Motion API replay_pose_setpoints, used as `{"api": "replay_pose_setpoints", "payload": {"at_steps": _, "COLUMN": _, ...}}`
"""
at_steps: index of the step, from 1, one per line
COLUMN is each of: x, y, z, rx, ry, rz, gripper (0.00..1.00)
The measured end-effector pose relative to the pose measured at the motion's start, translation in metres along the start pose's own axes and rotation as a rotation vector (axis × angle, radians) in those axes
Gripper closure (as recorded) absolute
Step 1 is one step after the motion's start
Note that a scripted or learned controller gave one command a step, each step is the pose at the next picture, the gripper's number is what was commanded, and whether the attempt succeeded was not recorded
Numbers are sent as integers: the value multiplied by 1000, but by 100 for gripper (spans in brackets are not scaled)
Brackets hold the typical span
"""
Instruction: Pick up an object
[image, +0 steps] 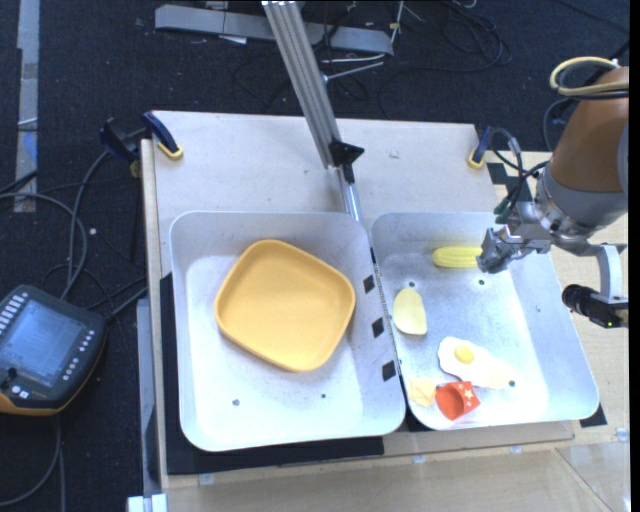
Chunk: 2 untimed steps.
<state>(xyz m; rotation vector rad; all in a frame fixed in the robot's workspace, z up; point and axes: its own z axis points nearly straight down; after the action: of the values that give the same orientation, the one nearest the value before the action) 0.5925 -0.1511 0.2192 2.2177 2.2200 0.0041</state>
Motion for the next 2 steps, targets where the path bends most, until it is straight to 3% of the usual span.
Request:
{"api": "replay_pose_setpoints", "payload": {"at_steps": 1, "x": 0, "y": 1, "z": -53, "rx": 0, "ry": 0, "rz": 0, "gripper": 100}}
{"api": "replay_pose_setpoints", "payload": {"at_steps": 2, "x": 52, "y": -2, "z": -56, "rx": 4, "ry": 2, "rz": -3, "gripper": 100}}
